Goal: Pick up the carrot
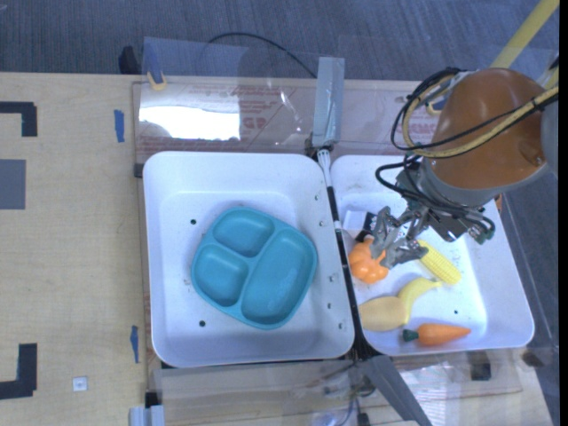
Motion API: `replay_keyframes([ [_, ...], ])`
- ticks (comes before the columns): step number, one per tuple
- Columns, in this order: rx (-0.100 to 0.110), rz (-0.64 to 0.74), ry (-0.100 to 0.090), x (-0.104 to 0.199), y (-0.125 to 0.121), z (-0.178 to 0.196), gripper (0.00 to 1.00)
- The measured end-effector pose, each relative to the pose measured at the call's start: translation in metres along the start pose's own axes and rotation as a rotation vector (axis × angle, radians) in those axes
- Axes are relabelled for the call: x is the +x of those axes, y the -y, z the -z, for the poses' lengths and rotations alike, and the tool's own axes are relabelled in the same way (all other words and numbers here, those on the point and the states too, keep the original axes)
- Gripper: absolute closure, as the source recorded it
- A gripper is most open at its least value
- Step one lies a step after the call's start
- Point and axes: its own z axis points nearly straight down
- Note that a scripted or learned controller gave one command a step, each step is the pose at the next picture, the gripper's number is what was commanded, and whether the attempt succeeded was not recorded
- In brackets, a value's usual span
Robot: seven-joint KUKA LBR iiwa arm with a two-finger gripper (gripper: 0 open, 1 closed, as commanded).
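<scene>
Though small, the carrot [441, 333] looks like light, stiff, smooth plastic; a grasp across its thick orange middle seems safest. Whether the gripper [390, 242] is clenched, I cannot tell.

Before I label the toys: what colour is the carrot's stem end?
Dark green, on an orange carrot, seen in the camera view.

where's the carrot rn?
The carrot lies in the right bin, near its front edge, just below the yellow squash and away from the gripper, which hovers by the orange fruit.
</scene>
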Motion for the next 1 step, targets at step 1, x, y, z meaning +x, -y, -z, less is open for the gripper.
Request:
replay_keyframes([
  [1,0.0,-0.001,0.0,0.0001,0.0003,0.0002,0.0],
])
